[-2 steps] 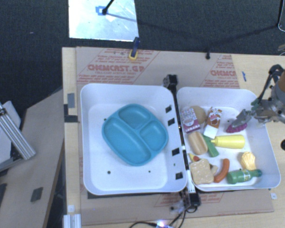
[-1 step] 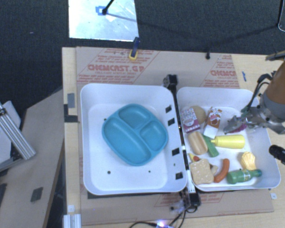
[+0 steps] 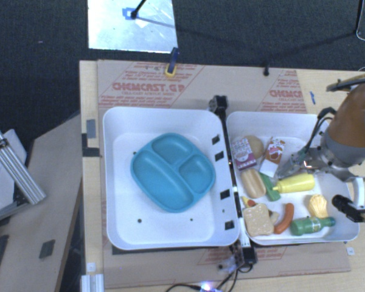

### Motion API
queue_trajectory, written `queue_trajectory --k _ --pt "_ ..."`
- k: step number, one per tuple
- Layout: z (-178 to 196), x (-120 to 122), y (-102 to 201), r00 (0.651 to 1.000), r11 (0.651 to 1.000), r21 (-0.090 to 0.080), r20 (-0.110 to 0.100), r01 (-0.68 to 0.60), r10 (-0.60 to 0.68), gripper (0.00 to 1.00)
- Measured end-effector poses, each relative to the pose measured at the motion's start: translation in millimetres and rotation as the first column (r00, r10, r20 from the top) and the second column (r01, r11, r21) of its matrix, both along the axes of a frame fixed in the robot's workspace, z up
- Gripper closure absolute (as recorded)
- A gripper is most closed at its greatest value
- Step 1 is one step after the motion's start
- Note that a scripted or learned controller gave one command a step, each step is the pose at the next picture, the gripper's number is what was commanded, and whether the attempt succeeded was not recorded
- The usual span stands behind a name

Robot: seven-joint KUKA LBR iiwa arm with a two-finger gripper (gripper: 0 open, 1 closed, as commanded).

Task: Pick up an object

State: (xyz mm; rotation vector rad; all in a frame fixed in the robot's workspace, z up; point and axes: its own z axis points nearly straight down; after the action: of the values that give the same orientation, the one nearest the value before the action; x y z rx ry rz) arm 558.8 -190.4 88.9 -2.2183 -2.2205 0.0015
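Note:
The right bin [image 3: 272, 118] holds several toy foods. Among them are a yellow mustard bottle [image 3: 296, 184], a green bottle [image 3: 312, 225], a red sausage [image 3: 284, 218], a bread slice [image 3: 258, 219] and a bun [image 3: 252, 182]. A maroon packet [image 3: 243, 152] and an orange-and-white packet [image 3: 275, 150] lie at the bin's far side. My gripper [image 3: 299, 161] hangs low over the right bin, just above the far end of the mustard bottle. Nothing shows between its tips.
The left bin [image 3: 118, 123] holds a blue divided plate [image 3: 172, 171]. A small yellow ridged piece [image 3: 318, 205] and a green piece [image 3: 269, 187] also lie in the right bin. A black divider [image 3: 226, 163] runs between the bins. The arm [image 3: 353, 129] covers the right bin's right side.

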Motion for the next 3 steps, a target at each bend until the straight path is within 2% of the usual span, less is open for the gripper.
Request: queue_trajectory --k 1,3 --pt "13.5 1.6 -1.0 1.0 1.0 -0.003 0.006 0.0 0.0 1.0" --pt "107.8 4.5 13.4 1.0 1.0 -0.003 0.009 -0.004 0.004 1.0"
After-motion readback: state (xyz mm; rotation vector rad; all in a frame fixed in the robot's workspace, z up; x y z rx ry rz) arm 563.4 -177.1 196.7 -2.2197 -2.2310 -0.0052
